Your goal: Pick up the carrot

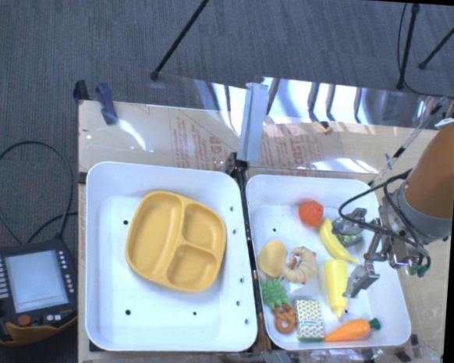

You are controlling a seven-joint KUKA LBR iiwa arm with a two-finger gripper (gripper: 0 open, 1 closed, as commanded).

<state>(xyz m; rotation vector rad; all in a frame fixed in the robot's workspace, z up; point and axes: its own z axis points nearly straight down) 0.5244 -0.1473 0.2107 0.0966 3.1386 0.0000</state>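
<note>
Presently the carrot [349, 330] lies on its side in the front right corner of the right bin [289, 188], orange body pointing left and green top to the right, just beside a small printed box [309, 319]. The pincer [360, 280] hangs over the right half of this bin, above and apart from the carrot; nothing is seen between its fingers, and whether they stand apart or together cannot be told from this angle. Just left of it stands a yellow corn cob [336, 282], with a banana [334, 239] and a red tomato [311, 212] further back. A bagel [302, 263], a pale round piece [272, 259], a green broccoli [274, 294] and a pretzel [284, 318] occupy the bin's left half. The left bin [107, 316] holds a yellow divided plate [177, 241]. A control tablet [29, 285] lies on the floor left of the desk [160, 136].
</note>
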